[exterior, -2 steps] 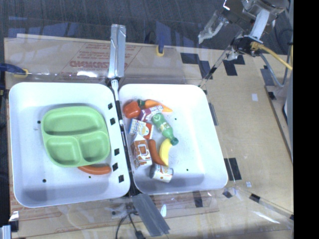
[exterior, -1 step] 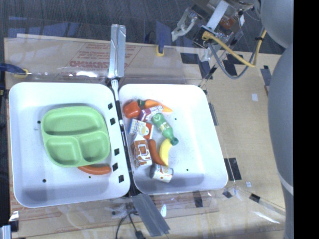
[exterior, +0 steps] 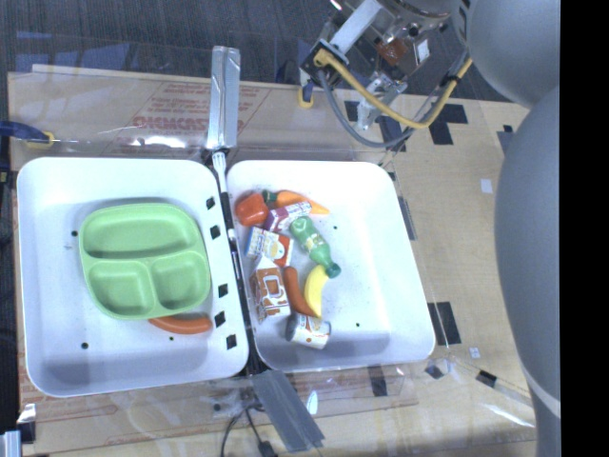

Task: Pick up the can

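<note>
Can (exterior: 307,331) is lying on its side near the front edge of the right bin (exterior: 373,272), at the near end of a heap of toy food. It is sitting just below the banana (exterior: 316,287) and is touching, or nearly touching, the lower corner of the orange carton (exterior: 271,294). Farther back in the same heap, a green bottle (exterior: 312,241) is lying above the banana, and a carrot (exterior: 301,202) and a tomato (exterior: 249,208) are resting near the far wall.

I am holding my gripper (exterior: 319,65) well apart from the can, up beyond the far rim of the right bin and over the bench (exterior: 457,208), not over either bin. A yellow cable (exterior: 383,105) is looping beside it. From this angle I cannot tell whether my gripper is wide or narrow. Nothing is showing in its grasp, and it is touching none of the things in the bins.

In the left bin (exterior: 48,255), a green tray (exterior: 143,255) is lying flat, with a sausage (exterior: 181,324) sitting against its front edge.
</note>
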`<state>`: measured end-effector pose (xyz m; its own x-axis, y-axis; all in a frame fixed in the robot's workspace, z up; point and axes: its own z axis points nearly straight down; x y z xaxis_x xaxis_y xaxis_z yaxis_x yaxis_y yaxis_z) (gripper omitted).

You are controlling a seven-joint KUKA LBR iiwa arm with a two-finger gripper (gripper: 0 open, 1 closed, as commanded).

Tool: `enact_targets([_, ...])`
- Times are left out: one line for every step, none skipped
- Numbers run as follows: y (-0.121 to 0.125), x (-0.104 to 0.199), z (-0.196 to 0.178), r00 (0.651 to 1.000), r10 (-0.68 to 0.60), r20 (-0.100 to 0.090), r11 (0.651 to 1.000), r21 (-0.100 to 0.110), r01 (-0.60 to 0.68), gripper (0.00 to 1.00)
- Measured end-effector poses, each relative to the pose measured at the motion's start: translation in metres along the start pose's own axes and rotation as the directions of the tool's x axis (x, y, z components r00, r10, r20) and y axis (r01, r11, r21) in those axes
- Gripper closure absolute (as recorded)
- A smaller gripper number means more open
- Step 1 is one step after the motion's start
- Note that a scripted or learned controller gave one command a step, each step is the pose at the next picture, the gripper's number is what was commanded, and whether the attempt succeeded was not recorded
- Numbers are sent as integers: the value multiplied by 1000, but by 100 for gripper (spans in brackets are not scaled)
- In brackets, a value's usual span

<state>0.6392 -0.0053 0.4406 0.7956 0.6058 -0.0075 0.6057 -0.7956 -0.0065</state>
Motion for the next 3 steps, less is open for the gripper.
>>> enact_targets([-43, 22, 0, 991, 137, -1, 991, -2, -137, 0])
enact_targets([-105, 58, -1, 952, 306, -7, 952, -4, -306, 0])
enact_targets([-193, 115, 36, 948, 319, -6, 948, -3, -319, 0])
